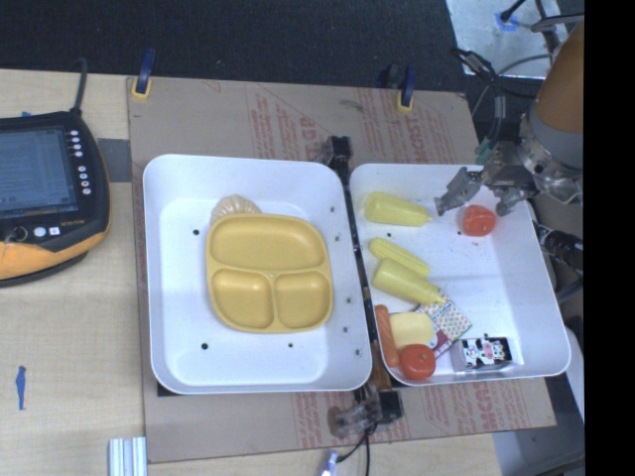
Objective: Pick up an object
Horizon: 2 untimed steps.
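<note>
My gripper hangs over the far right part of the right bin, its two fingers spread apart and open. A small red round toy lies on the bin floor just below and between the fingertips; nothing is held. To its left lies a yellow oblong toy. Further forward are a corn cob, a yellow bottle shape, a pale yellow block, a red tomato, an orange carrot, a patterned card and a black-and-white carton.
The left bin holds a yellow divided plate with a tan rounded thing behind it. A tablet in an orange case lies at the bench's left. Clamps sit at the cardboard's far edge.
</note>
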Motion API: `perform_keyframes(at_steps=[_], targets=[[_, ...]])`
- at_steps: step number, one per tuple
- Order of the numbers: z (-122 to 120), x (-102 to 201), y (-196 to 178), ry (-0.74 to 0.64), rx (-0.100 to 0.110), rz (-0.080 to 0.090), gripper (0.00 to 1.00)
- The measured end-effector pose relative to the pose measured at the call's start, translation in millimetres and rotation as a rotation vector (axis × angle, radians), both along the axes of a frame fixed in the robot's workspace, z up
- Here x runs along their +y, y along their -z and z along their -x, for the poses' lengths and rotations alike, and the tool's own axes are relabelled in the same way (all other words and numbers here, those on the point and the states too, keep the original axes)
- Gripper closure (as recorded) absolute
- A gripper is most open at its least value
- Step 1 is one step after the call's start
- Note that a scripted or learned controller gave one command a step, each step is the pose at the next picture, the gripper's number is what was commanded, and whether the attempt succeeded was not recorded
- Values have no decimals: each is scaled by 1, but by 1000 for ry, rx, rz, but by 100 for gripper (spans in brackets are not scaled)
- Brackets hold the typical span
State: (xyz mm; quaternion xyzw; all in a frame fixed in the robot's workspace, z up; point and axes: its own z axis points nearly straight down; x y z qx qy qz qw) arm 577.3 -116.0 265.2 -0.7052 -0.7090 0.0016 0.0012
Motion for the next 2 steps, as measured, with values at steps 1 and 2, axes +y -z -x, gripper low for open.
perform_keyframes(at_steps=[1,2], targets=[[32,12,124,-1,2,0,0],[26,10,152,2,-27,5,0]])
